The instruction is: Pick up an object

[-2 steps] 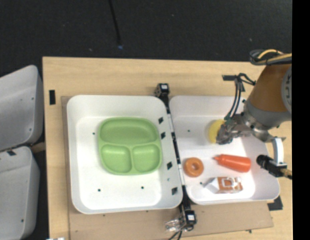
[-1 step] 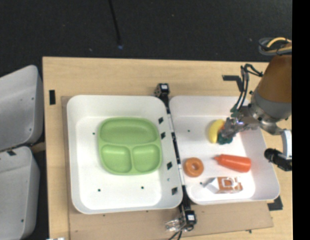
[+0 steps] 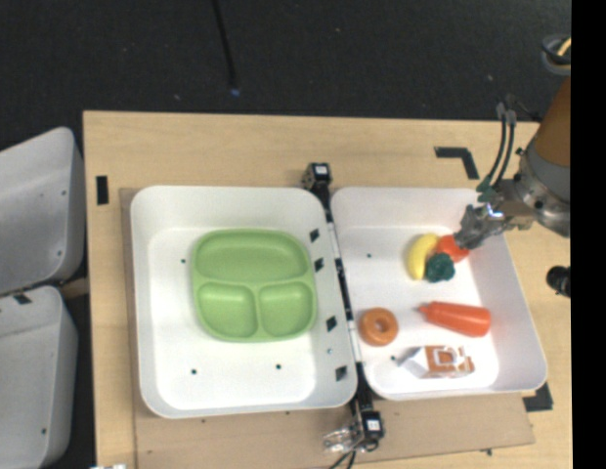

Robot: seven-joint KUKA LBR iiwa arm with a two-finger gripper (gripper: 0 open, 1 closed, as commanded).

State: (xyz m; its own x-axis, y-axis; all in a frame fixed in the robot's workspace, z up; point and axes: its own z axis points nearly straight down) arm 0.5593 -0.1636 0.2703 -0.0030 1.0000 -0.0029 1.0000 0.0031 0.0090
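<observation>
end effector: grip unclear | carrot toy: orange body, dark green top, beside yellow banana

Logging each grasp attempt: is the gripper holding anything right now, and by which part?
It cannot be told. The gripper sits at the small orange-and-green toy beside the banana, but no hold on it is visible.

My bins look like smooth white plastic — slightly glossy. The green tray is matt plastic, the bench pale matt wood, the carrot and doughnut shiny plastic.
</observation>
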